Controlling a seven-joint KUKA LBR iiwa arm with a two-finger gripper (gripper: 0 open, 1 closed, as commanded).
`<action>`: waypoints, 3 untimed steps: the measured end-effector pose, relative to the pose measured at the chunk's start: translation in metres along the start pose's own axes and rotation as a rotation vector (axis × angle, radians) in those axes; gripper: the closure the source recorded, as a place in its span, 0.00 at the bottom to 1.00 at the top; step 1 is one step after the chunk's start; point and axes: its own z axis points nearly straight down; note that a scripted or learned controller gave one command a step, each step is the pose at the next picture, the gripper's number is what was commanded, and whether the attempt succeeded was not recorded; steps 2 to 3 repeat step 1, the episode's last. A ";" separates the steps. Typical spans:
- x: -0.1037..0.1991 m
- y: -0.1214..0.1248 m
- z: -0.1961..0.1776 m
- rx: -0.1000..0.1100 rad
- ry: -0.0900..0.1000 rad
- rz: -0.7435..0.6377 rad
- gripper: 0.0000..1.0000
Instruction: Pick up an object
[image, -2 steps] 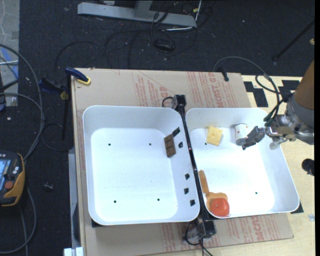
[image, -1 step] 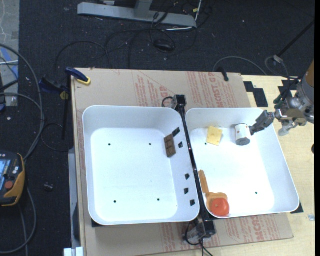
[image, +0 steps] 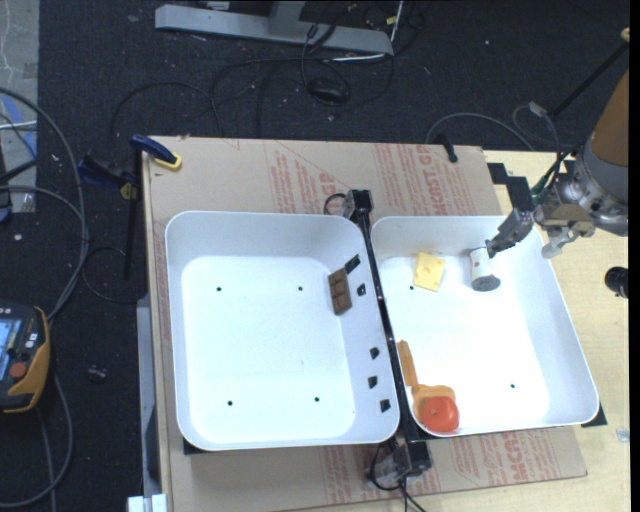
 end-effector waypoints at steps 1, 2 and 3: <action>0.008 0.002 0.009 -0.002 0.000 0.000 0.00; 0.008 0.002 0.009 -0.002 0.000 0.000 0.00; 0.008 0.002 0.009 -0.002 0.000 0.000 0.00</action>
